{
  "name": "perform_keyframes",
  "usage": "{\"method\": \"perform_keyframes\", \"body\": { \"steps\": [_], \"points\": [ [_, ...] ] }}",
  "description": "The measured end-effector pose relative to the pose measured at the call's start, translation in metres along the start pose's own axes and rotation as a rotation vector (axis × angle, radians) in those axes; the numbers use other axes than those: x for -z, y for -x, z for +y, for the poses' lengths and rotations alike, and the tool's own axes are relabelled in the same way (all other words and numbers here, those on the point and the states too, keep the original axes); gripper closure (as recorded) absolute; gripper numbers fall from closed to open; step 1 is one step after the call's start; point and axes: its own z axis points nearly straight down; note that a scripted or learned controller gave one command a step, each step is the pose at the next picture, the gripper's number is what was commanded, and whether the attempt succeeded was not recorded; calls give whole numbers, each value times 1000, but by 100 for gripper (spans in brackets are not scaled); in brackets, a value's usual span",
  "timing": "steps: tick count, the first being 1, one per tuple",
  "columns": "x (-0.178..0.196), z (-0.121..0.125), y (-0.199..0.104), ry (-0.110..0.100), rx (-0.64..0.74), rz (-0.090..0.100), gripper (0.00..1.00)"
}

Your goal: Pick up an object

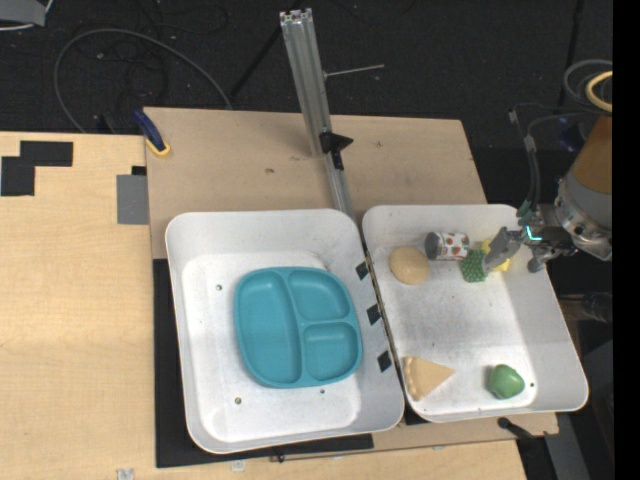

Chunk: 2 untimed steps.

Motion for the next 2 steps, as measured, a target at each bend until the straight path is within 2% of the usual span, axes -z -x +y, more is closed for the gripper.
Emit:
{"method": "perform_keyframes", "body": {
  "steps": [1,2],
  "points": [
    [1,1,0,2,0,-1,0],
    [-62,3,0,-2,1,1,0]
  ]
}}
